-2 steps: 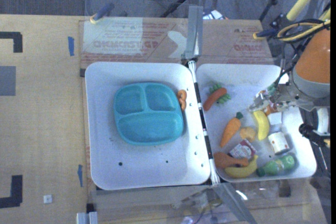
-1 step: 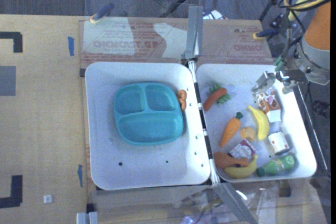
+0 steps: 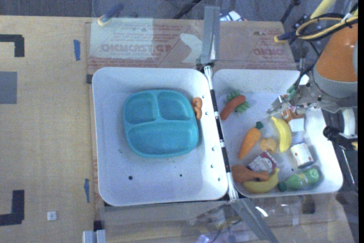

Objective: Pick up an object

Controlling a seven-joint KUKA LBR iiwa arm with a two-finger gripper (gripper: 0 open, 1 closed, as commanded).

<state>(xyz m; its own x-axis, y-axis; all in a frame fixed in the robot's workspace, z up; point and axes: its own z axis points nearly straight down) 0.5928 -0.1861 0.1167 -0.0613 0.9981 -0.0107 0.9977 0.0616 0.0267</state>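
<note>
- Arm (image 3: 335, 62) in from the right, over the far right part of the right bin (image 3: 250, 85).
- Gripper (image 3: 293, 101) low near the upper end of a yellow banana (image 3: 281, 132); open or closed: cannot tell.
- Nothing visibly held.
- Likely target: that banana, lying lengthwise just beside a carrot (image 3: 249, 141). Probably light, stiff plastic, smooth and curved, so apt to slip; best pinched across the narrow middle.
- Crowded around it: small white can (image 3: 301, 153), red-and-white packet (image 3: 261, 163), second banana (image 3: 263, 184), green item (image 3: 301, 179), pepper-like toy (image 3: 233, 105).
- Bin's right wall close by; little side room there, more open floor toward the far left corner.
- Left bin (image 3: 108, 139) with a blue divided plate (image 3: 161, 122), well apart.
</note>
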